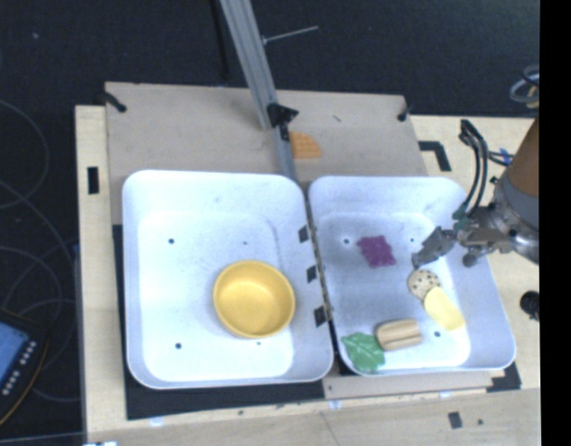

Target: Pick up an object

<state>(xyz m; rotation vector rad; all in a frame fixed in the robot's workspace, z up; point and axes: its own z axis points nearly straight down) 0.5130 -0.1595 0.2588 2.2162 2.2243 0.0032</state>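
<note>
- The pincer (440, 246) enters from the right edge of the camera view and hangs over the upper right part of the right bin (396, 193).
- Pincer state: nothing is visible between its tips, and whether it stands open or closed cannot be told from this slanted view.
- Nearest candidate: a pale spotted round object (421, 283) lies just below and slightly left of the pincer tip in the camera view, near it but apparently not touching.
- A yellow piece (445, 308) lies just beside the spotted object, on its lower right, close enough to interfere with a grasp.
- A purple patch-like object (376, 250) lies to the left of the pincer at about the same height in the view, apart from the others.
- A tan cylinder (398, 334) lies farther down, its long axis running nearly left to right; a green piece (363, 350) touches or nearly touches its left end.
- The left bin (174, 203) holds a yellow bowl (254, 297), well apart from the pincer.
- Judgement: the move requiring least travel is a short shift toward the near rim and a descent onto the spotted object.
</note>
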